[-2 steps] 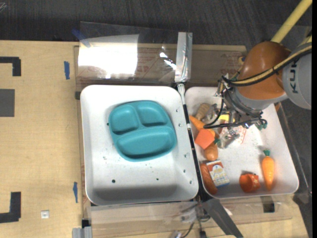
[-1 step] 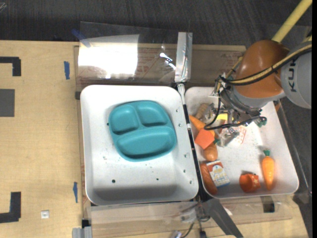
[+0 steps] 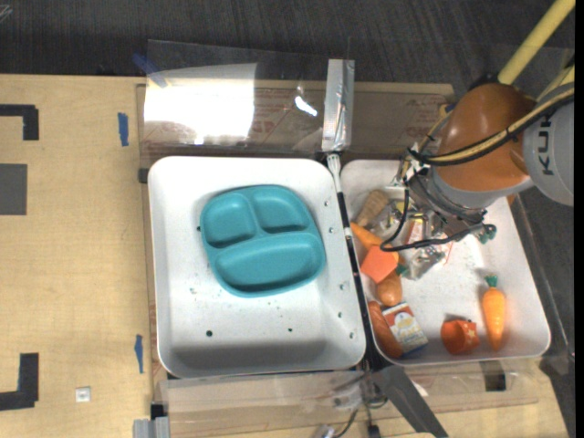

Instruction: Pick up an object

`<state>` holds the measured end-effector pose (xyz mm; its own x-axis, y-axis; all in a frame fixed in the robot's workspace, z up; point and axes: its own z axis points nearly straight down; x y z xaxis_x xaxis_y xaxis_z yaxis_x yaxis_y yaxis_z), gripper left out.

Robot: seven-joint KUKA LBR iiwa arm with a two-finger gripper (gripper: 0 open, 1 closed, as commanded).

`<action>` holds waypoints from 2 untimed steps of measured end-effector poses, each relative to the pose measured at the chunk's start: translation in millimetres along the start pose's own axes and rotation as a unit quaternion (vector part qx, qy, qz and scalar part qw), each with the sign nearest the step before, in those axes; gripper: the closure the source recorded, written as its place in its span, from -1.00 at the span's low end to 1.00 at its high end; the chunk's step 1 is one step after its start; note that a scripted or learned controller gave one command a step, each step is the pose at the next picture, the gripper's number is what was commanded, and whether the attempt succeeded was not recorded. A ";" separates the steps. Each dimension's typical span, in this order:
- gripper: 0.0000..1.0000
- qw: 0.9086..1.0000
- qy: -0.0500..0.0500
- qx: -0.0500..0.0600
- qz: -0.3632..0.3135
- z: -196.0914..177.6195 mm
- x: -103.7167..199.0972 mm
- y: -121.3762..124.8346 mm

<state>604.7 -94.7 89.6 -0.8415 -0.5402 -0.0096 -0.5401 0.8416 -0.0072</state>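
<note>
1. Orange and red crowd the near end of the right bin [image 3: 534, 322]: a small carton [image 3: 404, 327] with an orange-and-white face lies beside the near-left wall, a red tomato-like piece [image 3: 460, 335] sits to its right, and a toy carrot [image 3: 494, 312] stands just right of that.
2. A step farther in, a brownish onion-shaped piece [image 3: 391, 290] touches an orange block [image 3: 379, 264] along the left wall.
3. My gripper [image 3: 422, 255] hangs over the middle of this bin, just right of the orange block. Cables and my wrist hide its tip, so I cannot tell how it is set, and I see nothing held in it.
4. Farther still, a tan crumpled item [image 3: 374, 206] lies near the far-left corner.
5. The left bin [image 3: 173, 245] holds a teal divided tray [image 3: 262, 239].
6. I judge I am in the descent stage, the pick not yet done. Next I should settle on one piece, likely the orange block, and centre over it before closing.
</note>
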 end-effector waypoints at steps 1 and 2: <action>-1.00 0.999 0.000 0.000 -0.046 0.1 22.8 -22.8; -1.00 1.000 -0.002 0.000 -0.011 0.6 -8.8 -7.7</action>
<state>616.3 -96.4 89.1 -0.8294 -0.5585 -0.0133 -0.5585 0.8295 -0.0065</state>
